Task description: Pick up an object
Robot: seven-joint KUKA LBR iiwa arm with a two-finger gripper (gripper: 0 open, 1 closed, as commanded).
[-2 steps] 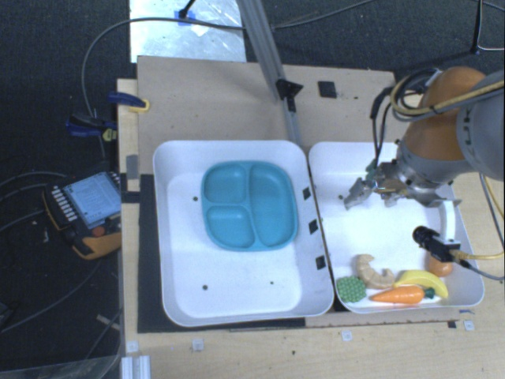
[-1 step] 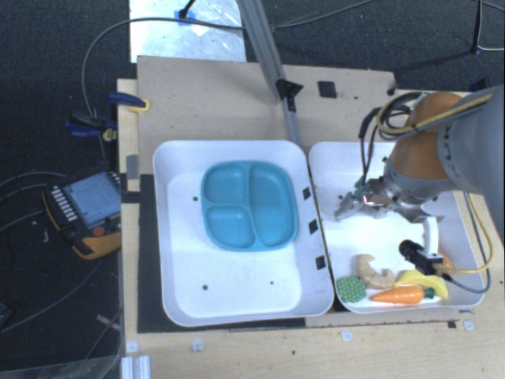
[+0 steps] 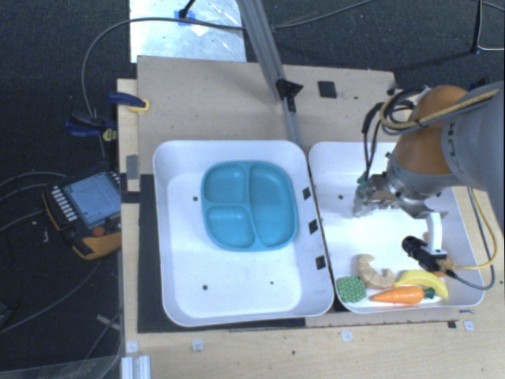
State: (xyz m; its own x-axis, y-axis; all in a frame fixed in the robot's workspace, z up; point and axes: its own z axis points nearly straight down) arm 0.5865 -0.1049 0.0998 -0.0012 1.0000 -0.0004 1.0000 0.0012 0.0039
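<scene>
My gripper (image 3: 364,203) hangs over the upper left part of the right bin (image 3: 335,168), with the grey arm and its orange band (image 3: 430,144) behind it to the right. Along that bin's front edge lies a cluster of toy foods: a green round piece (image 3: 352,289), a tan curved piece (image 3: 372,271), an orange carrot (image 3: 398,295) and a yellow banana (image 3: 426,281). The gripper stands well above and behind this cluster, apart from all of it.
The left bin (image 3: 177,235) holds a blue divided plate (image 3: 249,204). A grey pole (image 3: 264,38) slants over the bench's back. Cables (image 3: 465,268) trail by the right bin's right wall. A clamp (image 3: 118,101) and a handheld device (image 3: 85,212) lie off the bench to the left.
</scene>
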